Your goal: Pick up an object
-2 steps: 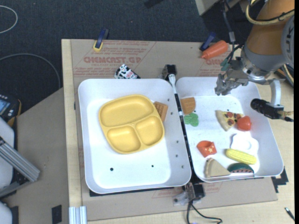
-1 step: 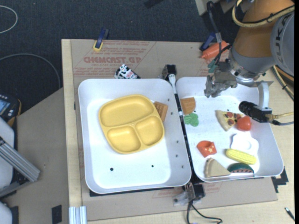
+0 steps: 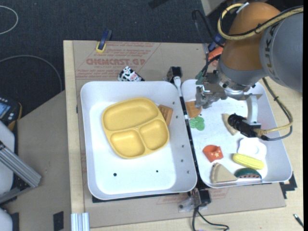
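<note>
Orange-brown toy piece (image 3: 192, 110) at the right bin's (image 3: 284, 163) left wall, beneath my claw (image 3: 206, 96), looks light, stiff and slick, so I'd pinch its flat sides; claw state I cannot tell.

A brown board (image 3: 72, 129) with red lettering is serving as the bench top, lying over dark carpet. Two shallow white bins are sitting on it side by side, touching along their inner rims. The left bin (image 3: 96, 172) is taking up the middle of the board; the right bin (image 3: 281, 165) is reaching toward the board's right edge. Behind the left bin, a small black-and-white object (image 3: 129, 74) is lying directly on the board, and just to its right a small black clip (image 3: 173, 73) is resting near the seam between the bins. A blue and yellow clamp (image 3: 103, 41) is gripping the board's far edge.
</note>
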Tool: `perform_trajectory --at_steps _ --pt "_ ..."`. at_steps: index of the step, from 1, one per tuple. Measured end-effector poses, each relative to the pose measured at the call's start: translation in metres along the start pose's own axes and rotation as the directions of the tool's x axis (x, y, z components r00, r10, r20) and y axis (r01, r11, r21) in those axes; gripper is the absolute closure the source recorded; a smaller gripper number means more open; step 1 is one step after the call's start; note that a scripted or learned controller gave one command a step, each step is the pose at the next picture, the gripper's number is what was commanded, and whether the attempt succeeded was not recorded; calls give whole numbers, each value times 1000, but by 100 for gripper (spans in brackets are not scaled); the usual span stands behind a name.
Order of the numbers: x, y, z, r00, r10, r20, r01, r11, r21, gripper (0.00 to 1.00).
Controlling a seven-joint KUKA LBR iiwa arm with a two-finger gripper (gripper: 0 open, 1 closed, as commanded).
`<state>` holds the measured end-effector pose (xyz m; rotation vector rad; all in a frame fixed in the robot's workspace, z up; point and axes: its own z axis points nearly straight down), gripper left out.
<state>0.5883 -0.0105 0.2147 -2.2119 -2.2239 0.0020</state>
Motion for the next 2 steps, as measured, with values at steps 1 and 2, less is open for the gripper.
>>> perform_trajectory --at_steps 1,2 --pt "1 -2 -22 1000 4 2 -4 1000 -8 100" --pt "-5 4 -14 1000 6 3 -6 1000 -6 100"
